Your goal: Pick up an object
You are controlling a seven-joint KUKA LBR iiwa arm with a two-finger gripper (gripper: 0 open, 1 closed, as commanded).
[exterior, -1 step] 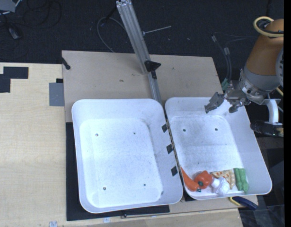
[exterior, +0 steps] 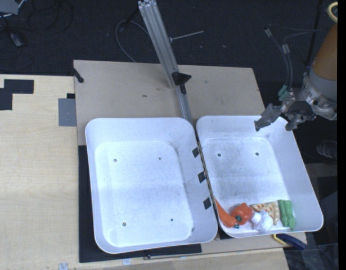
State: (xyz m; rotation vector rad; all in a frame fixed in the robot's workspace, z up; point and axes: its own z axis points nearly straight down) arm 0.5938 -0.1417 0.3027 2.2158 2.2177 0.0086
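Camera view: the tool (exterior: pixel 278 118) hovers over the far right rim of the right bin (exterior: pixel 308 179), its two fingers spread apart with nothing between them. The small objects (exterior: pixel 257 214), orange, white and green, lie clustered in that bin's near corner, well apart from the tool.

Two white bins, left (exterior: pixel 142 184) and right (exterior: pixel 248 156), smooth plastic with a faint speckle and soft sheen. Bench (exterior: pixel 26 167) of pale, matt wood-grain board; tan panel (exterior: pixel 127 91) behind, dull like fibreboard. Ribbed metal rail (exterior: pixel 161 41), brushed silver. Small toys (exterior: pixel 257 214) at right bin's near edge, probably glossy plastic.
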